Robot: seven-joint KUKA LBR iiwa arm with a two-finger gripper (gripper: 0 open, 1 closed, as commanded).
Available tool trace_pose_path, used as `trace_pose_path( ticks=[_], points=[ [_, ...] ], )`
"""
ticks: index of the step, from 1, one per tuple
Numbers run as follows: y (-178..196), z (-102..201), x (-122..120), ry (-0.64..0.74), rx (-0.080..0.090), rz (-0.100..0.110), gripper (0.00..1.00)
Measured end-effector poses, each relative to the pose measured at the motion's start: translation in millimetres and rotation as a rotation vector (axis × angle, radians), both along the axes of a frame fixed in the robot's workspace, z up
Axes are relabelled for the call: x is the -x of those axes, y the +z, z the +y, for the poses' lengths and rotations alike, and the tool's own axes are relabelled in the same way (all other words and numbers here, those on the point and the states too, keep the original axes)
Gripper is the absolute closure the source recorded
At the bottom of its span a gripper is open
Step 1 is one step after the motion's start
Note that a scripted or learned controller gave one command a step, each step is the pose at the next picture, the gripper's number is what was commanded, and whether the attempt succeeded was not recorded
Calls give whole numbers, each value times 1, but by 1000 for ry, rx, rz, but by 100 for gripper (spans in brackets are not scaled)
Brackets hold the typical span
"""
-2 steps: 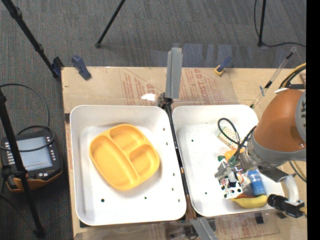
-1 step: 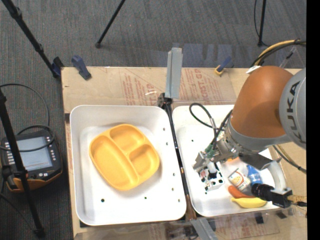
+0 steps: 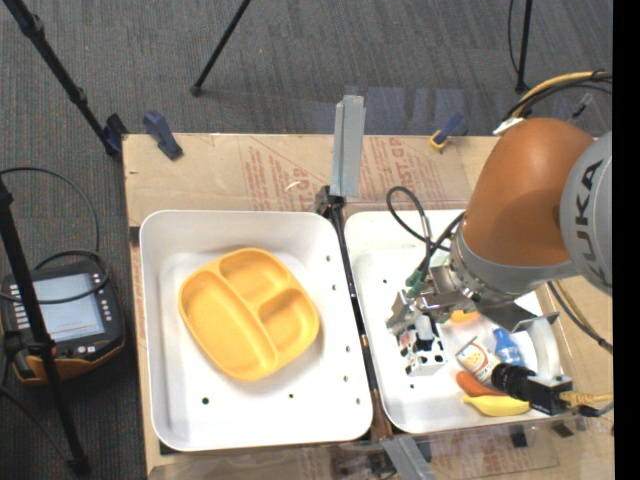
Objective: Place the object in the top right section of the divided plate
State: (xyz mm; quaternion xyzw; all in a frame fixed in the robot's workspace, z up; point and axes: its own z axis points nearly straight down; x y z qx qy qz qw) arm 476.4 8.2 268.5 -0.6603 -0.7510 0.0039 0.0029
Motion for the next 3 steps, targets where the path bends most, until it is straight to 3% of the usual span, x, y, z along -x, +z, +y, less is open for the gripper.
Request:
trace_pose_path(
  ticks=[1, 2, 3],
  points=[
    [-1, 82, 0, 111, 0, 0, 100],
    [21, 116, -54, 82, 1, -1, 100],
    [-45, 99, -90, -63, 2, 0, 100]
  ],
)
